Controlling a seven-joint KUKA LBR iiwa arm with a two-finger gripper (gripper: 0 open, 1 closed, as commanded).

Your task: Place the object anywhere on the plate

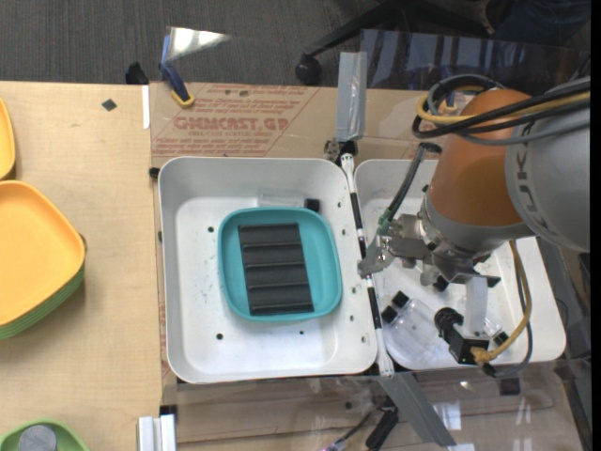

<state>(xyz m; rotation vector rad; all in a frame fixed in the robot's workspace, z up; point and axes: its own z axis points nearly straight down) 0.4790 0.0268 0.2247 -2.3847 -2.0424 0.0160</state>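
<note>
Seemingly already in place, a dark ribbed block (275,269) is seen lying flat in the middle of a teal plate (327,261), and it is judged, without certainty, to be the object of the task. The plate is set on the floor of the left bin (188,252), well apart from the jaws and across the shared wall (351,195) of the bins from them, toward the view's left. The gripper (449,280) is held low over the right bin (380,191), tucked beneath the orange band (479,158) of the arm (554,158); whether the jaws are open or closed cannot be told, and nothing can be seen held in them. Just beside the jaws, on their plate-ward side, a small black piece (399,301) is found on the bin floor, and nearer the view's bottom edge a clear rounded item (413,338) is faintly made out. Much farther from the jaws than the plate, a stack of yellow dishes (33,252) is seen on the bench (84,139). If the block is indeed the object, little remains to be done, and the danger is that something from the right bin is picked up needlessly and dropped on the block, by which it could be knocked toward the plate's rim. If a right-bin item is meant instead, a grasp could be missed because the clear item is hard to see and the black piece is small, and a carried item could be caught on the shared wall.
</note>
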